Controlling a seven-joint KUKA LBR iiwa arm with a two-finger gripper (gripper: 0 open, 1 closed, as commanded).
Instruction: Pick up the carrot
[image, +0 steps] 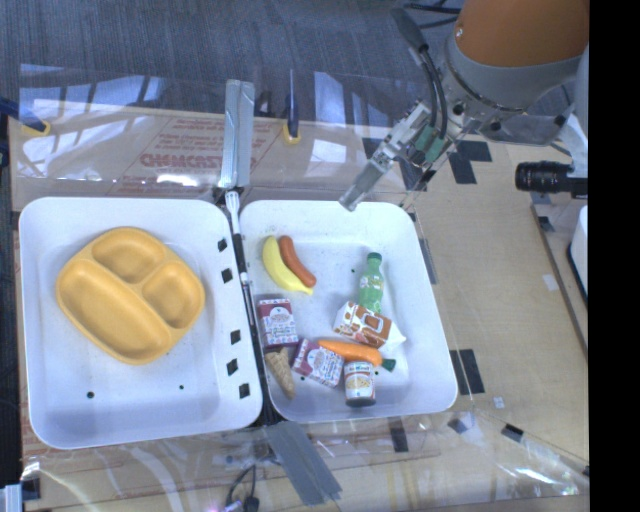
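Two bins; carrot (352, 352) lies at 5 o'clock in right bin (425, 300), hemmed by packets and jar (360, 385). Tool (375, 175) hovers over bin's 12 o'clock rim, carrying nothing; finger spread unclear.

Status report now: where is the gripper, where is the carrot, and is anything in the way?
Gripper above right bin's far rim, nothing between fingers. Carrot at bin's near side, lying across snack packets. Small jar and green bottle crowd it.
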